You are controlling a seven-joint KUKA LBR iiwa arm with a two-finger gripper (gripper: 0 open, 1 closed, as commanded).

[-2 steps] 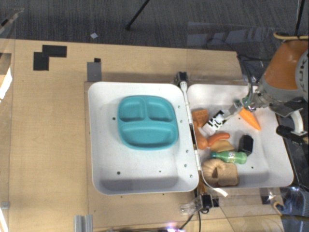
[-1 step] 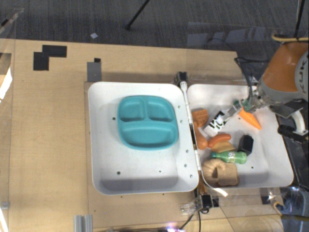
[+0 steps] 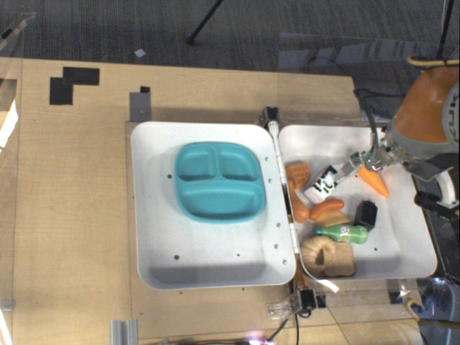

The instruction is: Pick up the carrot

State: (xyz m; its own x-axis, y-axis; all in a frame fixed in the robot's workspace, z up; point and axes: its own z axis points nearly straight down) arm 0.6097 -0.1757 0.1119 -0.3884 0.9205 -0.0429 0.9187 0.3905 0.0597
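From the camera above the table point(image 3: 79, 192) we see two shallow white bins side by side. The left bin point(image 3: 154, 264) holds a teal divided plate point(image 3: 218, 180), lying flat a little toward its twelve o'clock side. The right bin point(image 3: 410, 254) carries the clutter: an orange-brown block point(image 3: 297, 172) near its nine o'clock wall, a black-and-white packet point(image 3: 325, 182) just beside it, a reddish sausage-shaped piece point(image 3: 325, 209) below those, a green bottle point(image 3: 343, 232) lying on its side, a small black item point(image 3: 367, 213) at the bottle's three o'clock end, and a tan, rounded bread-like lump point(image 3: 328, 257) at six o'clock, close to the bin's near wall. The carrot point(image 3: 374, 180) lies in the right bin toward two o'clock, its point aimed toward five o'clock, well apart from the sausage-shaped piece. The arm point(image 3: 428, 113) reaches in from three o'clock, and its jaws point(image 3: 368, 162) sit right at the carrot's thick upper end — touching or nearly so. We cannot tell how far the jaws stand open, nor whether they have any grip on the carrot — the parts there are too small and crowded to read.
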